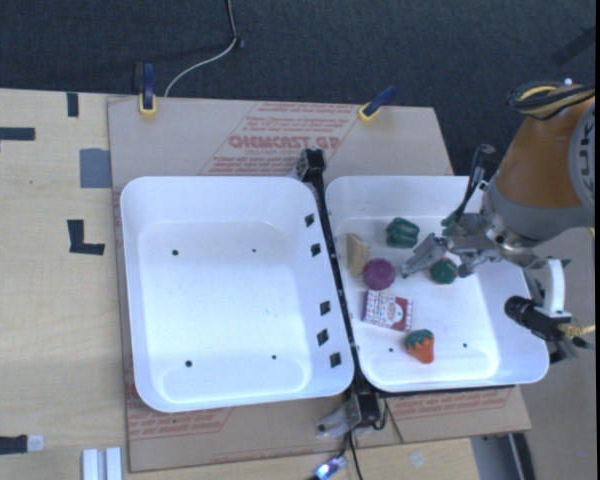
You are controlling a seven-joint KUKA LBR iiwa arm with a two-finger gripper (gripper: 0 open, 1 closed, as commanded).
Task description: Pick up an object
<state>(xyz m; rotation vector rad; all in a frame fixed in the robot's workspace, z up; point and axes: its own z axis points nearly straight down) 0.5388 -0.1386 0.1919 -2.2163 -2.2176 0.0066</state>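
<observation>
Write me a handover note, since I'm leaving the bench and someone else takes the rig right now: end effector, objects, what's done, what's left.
End effector: low over the right bin, beside the small dark green piece; no object seen held.
Objects, all in the right bin: green piece, tan block, purple ball, red-and-white card, orange-and-green toy.
Left bin: no objects in it.
Done: arm has reached into the right bin.
Left: grasp one object and lift it.
</observation>
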